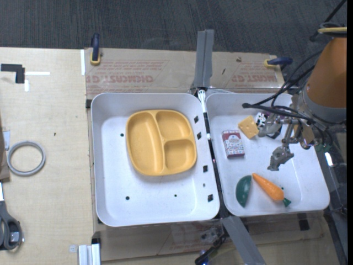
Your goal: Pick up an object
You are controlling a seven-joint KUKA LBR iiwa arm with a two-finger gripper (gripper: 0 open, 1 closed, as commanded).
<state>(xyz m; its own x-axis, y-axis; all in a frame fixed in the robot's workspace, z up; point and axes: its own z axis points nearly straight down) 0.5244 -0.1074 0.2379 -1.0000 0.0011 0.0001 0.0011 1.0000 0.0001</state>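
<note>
In the right bin point(306, 195) lie an orange carrot point(268, 187), a dark green leaf-shaped piece point(243, 190), a small red box point(234, 144), a yellow cheese wedge point(249, 127) and a small white and black piece point(261, 121). My gripper point(277, 160) hangs over the middle of that bin. It is just above the carrot in the view, right of the red box and below the cheese. Nothing visible is in its grasp. The arm's orange band point(331, 73) and cables cover the bin's far right corner.
The left bin point(100, 170) holds a yellow divided plate point(161, 142). A grey metal divider point(204, 59) runs between the bins. On the bench at left lie a grey tape ring point(25, 158) and scissors point(8, 232). Clamps point(95, 48) hold the cardboard behind the bins.
</note>
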